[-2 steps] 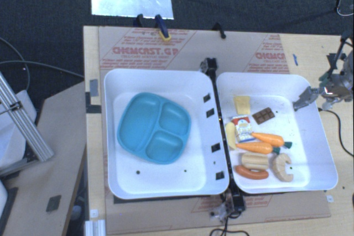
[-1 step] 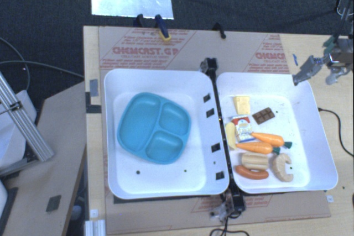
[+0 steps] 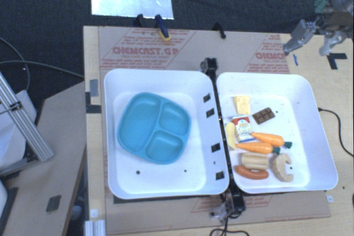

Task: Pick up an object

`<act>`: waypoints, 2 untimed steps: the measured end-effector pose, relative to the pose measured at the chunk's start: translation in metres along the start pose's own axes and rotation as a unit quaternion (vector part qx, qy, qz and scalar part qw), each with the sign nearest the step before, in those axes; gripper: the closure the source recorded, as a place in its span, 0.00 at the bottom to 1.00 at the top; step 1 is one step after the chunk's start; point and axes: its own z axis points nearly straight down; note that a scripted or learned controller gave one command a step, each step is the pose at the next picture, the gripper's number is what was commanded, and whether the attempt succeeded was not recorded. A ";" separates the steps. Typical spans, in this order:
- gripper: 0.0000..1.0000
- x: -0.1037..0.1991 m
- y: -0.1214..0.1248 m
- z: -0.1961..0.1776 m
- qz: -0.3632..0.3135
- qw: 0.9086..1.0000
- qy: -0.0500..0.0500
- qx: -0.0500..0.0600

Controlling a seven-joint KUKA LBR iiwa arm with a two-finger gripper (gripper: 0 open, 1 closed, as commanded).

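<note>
The grey metal end effector (image 3: 310,36) hangs at the upper right of the frame, above the bare table beyond the far rim of the right-hand shallow white bin (image 3: 318,119); it carries nothing, though whether it is apart or together I cannot tell from this slant. The pickable things lie down and to the left of it, clustered in that bin's left-centre: a pale yellow cheese-like block (image 3: 241,104), a small brown chocolate bar (image 3: 264,115), two orange toy carrots (image 3: 266,138) lying roughly left to right, a red sausage (image 3: 251,173) and a tan bread piece (image 3: 282,167) nearer the lower edge. The left-hand white bin (image 3: 127,185) holds a blue compartment tray (image 3: 154,127) (well apart from the arm). The chocolate bar looks nearest.
</note>
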 end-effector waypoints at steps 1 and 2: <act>0.00 0.024 -0.052 -0.067 0.002 1.000 0.000 0.003; 1.00 0.022 -0.050 -0.074 0.001 1.000 0.000 0.003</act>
